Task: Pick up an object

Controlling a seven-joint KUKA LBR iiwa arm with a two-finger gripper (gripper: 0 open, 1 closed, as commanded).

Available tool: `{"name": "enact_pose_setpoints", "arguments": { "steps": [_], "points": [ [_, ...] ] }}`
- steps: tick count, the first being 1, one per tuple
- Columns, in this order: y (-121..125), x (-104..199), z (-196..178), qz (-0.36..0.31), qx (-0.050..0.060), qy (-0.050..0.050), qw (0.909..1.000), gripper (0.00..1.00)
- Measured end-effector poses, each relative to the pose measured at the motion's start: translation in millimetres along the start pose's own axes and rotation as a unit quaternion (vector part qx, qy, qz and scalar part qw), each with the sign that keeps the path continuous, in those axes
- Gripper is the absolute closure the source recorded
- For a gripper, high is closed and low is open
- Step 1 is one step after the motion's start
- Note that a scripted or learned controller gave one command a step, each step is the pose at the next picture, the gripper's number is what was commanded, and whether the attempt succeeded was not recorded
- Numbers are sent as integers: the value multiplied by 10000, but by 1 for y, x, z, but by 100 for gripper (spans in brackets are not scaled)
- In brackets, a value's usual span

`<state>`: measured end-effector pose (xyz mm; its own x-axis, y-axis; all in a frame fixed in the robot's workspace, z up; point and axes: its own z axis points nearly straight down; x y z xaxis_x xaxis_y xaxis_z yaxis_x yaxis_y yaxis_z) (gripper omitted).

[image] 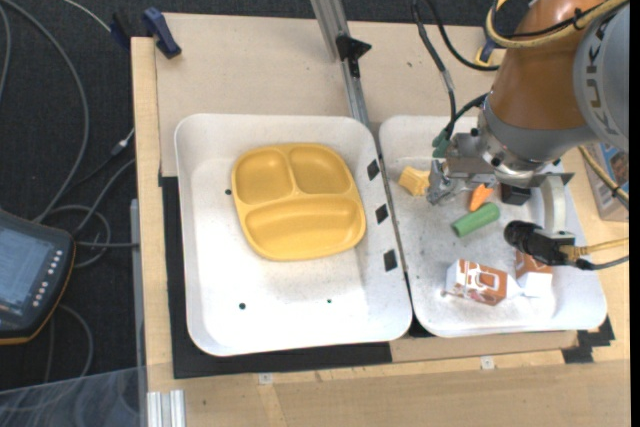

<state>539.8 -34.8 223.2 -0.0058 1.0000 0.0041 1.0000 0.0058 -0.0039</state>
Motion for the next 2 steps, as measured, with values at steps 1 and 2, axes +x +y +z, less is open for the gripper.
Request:
{"name": "enact_pose_setpoints", "arguments": {
  "steps": [1,2],
  "points": [
    [-15,52,8,-3,4,-1,10000,100],
    [-30,103,-9,-8,-24,-4,10000,100]
  ]
}}
